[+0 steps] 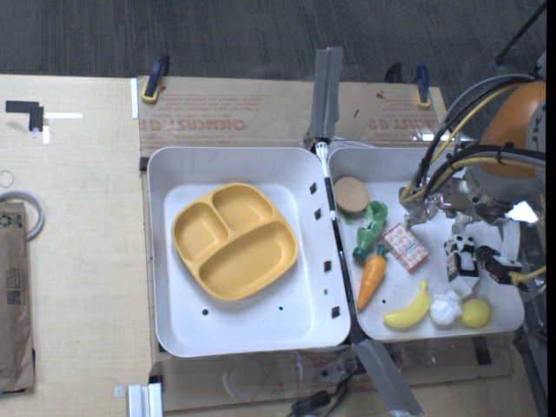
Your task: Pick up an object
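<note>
We cannot tell the gripper state; it hangs over the right bin. Banana, carrot, white ball and lemon crowd together, so we risk nudging neighbours.

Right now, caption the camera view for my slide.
KUKA arm's gripper over the right bin of toy food: carrot, banana, lemon; yellow divided plate in the left bin.
</note>
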{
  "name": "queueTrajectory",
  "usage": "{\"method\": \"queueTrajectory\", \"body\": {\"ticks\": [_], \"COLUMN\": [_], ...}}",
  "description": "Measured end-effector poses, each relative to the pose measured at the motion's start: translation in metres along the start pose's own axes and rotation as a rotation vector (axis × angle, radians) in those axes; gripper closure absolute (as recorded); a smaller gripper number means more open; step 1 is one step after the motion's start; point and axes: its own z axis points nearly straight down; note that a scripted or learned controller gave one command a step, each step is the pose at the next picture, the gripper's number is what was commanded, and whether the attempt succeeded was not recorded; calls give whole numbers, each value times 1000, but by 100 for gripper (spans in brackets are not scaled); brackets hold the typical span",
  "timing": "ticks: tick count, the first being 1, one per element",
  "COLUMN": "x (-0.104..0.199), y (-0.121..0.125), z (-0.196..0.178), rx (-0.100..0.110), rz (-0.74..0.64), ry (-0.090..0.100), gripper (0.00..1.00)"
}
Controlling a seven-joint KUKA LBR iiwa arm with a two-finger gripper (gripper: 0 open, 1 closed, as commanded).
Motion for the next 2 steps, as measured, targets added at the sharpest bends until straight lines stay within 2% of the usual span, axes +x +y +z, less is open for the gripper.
{"method": "queueTrajectory", "body": {"ticks": [1,2], "x": [-35,-25], "y": [-23,-105], "z": [-75,1], "rx": [0,2], "rz": [-13,150], "ry": [-1,1], "gripper": [0,0]}}
